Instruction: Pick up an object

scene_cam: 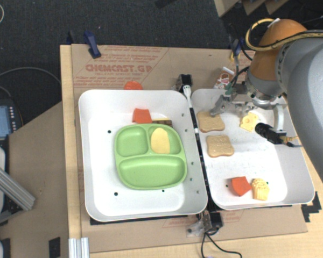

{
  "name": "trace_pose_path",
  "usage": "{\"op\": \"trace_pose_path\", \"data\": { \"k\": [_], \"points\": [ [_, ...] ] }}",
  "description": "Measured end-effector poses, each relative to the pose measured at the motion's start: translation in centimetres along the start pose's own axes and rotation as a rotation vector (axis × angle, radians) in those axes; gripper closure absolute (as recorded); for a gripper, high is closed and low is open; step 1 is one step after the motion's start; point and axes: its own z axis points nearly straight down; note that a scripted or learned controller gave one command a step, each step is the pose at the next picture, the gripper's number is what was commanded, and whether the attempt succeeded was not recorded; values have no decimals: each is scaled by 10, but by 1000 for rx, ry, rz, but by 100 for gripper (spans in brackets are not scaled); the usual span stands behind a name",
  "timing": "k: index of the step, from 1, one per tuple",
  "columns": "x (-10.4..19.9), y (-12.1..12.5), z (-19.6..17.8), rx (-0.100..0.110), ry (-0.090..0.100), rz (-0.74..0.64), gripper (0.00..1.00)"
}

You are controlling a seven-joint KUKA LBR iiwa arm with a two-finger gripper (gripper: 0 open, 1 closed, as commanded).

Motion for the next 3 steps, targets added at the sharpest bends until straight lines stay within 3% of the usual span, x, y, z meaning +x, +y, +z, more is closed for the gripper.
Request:
{"op": "trace_pose_path", "data": {
  "k": [1, 2, 3],
  "points": [
    [4, -82, -3, 5, 3, 5, 0],
    [27, -186, -1, 13, 5, 5, 0],
    [-36, -91, -44, -8, -6, 2, 0]
  ]
}}
